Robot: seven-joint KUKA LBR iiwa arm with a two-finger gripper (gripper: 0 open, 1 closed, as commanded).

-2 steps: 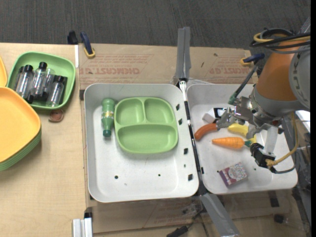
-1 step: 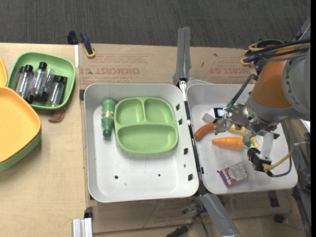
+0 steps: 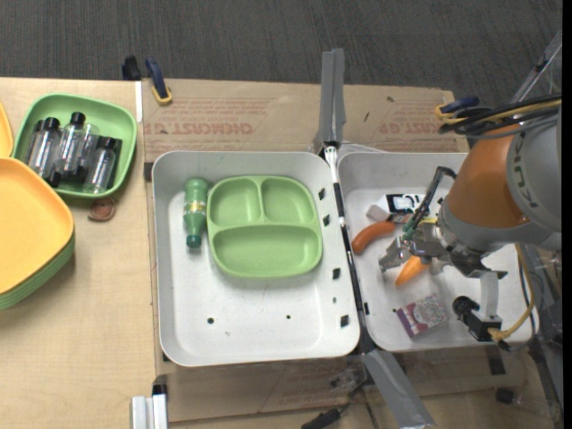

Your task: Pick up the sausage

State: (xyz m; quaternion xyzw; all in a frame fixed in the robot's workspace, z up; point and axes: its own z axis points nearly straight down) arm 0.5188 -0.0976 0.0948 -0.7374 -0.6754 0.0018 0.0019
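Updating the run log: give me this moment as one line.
gripper: over right bin | sausage: lying left of gripper, not held | carrot: under gripper

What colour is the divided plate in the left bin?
Light green; the divided plate shows clearly in the camera view.

This looks like a robotics lab, not a home or kitchen. A grey industrial arm (image 3: 500,195) with an orange band and loose cables reaches over a wooden desk (image 3: 71,356) that stands on dark office carpet (image 3: 268,16). Two white bins (image 3: 179,329) sit side by side on printed cardboard (image 3: 232,119), with clamps (image 3: 159,80) gripping the desk's far edge. At the left edge, stacked yellow plates (image 3: 31,231) and a green tray (image 3: 76,146) of small bottles look like test props. A green divided plate (image 3: 264,226) and a toy bottle (image 3: 195,211) lie in the left bin.
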